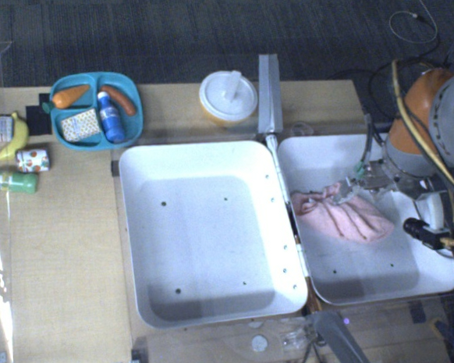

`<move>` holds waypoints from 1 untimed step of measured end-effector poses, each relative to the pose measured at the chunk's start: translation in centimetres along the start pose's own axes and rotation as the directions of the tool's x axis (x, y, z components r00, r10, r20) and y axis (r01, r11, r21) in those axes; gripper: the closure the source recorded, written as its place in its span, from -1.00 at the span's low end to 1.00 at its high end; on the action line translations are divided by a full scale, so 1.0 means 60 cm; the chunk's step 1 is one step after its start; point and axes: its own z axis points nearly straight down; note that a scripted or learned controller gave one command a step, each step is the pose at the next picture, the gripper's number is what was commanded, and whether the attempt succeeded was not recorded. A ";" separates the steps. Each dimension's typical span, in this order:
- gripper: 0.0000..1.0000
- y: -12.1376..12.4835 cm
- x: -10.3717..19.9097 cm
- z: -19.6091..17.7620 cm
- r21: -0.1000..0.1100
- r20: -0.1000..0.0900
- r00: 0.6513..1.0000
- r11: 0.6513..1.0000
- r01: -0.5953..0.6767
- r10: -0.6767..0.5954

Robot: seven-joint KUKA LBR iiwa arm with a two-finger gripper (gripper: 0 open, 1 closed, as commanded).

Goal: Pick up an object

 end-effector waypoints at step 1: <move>-1.00 -0.077 0.063 -0.002 -0.002 -0.001 0.991 0.991 0.131 -0.131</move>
